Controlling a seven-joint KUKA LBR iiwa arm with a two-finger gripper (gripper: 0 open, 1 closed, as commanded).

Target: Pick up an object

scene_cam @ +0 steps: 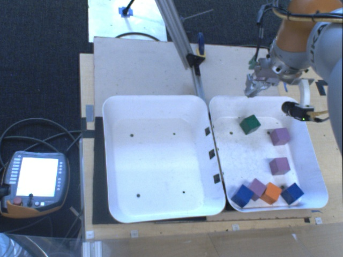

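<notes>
- The gripper (pixel 256 86) sits in the upper right of the frame, over the far rim of the right bin (pixel 316 159); nothing is visible between its tips, and how far it is open I cannot tell from this slant.
- Candidate objects all lie in the right bin: a green cube (pixel 250 124) nearest the gripper, two purple cubes (pixel 279 136) (pixel 279 165) further toward the frame's right and centre-right, and a tight cluster at the bottom: a blue cube (pixel 243 195), a small purple cube (pixel 258 188), an orange cube (pixel 271 193) and another blue cube (pixel 292 193).
- Risk: the gripper hangs above the bin's edge, so a straight descent would likely strike the rim rather than reach a cube.
- Risk: the green cube sits turned at an angle; a closing motion misaligned with its faces could nudge it away or pinch a corner and let it slip.
- Risk: in the bottom cluster the cubes touch or nearly touch, leaving little room for the tips; a try there may push neighbours or grab two.
- Pose: the arm enters from the upper right, its orange band (pixel 308 9) above the wrist, the wrist bent downward and toward the frame's left, tool pointing at the bin's far edge.
- The left bin (pixel 155 159) holds none of these cubes.
</notes>
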